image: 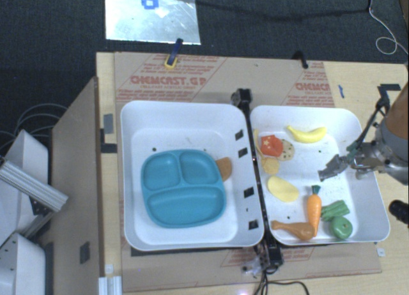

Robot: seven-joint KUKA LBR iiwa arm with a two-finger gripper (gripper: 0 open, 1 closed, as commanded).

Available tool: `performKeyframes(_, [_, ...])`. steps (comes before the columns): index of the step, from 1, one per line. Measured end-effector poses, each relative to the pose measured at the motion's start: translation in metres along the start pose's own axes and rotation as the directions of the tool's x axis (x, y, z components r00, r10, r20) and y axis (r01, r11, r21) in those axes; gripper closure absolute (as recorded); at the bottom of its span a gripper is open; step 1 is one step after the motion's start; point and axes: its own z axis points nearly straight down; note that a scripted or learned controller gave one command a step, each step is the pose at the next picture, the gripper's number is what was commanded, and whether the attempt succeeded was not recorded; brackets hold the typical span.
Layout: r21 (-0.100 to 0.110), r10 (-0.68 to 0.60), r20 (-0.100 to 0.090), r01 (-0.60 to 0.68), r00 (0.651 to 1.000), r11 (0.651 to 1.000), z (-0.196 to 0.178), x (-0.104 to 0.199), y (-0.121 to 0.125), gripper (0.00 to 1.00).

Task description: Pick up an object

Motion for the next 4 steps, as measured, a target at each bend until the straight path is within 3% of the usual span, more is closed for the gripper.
performKeyframes(2, [0.001,0.001,-0.001,-0.001,1.0,1.0,0.146,-0.001,-0.004,0.0])
performKeyframes(3, [-0.003,0.003,0.002,-0.003,1.0,1.0,0.132,-0.003,-0.003,1.0])
performKeyframes(4, [-0.003,-0.008,-0.002,0.008,1.0,1.0,0.143,0.062,0.043,1.0])
